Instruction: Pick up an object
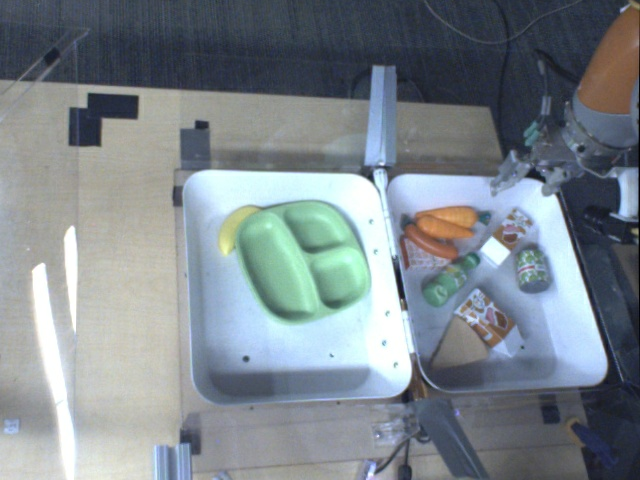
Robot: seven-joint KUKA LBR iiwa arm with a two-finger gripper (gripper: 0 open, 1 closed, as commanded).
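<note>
Gripper [527, 171] hung over right bin's [590, 363] far rim, jaws spread, empty. Green bottle [449, 279] looked light, rigid, slick; grip mid-body.

Robotics lab: arm [612, 78], paired bins [205, 368].

Tabletop [100, 268] looked like pale wood or laminate, smooth, with bright glare streaks at left of frame. Both bins, left bin [215, 363] and right bin [580, 353], were white moulded plastic, semi-glossy. Divider rail [380, 118] between them at upper centre read as brushed metal. Green compartment tray [300, 258] was smooth, soft-sheen plastic. Carrot [450, 216] was matt orange plastic. Green bottle [448, 280] was glossy. Snack packet [485, 318] was printed foil or paper, slightly shiny. Floor [250, 18] at top of frame was dark, rough, carpet-like. Hand [527, 171] was dull grey metal.
</note>
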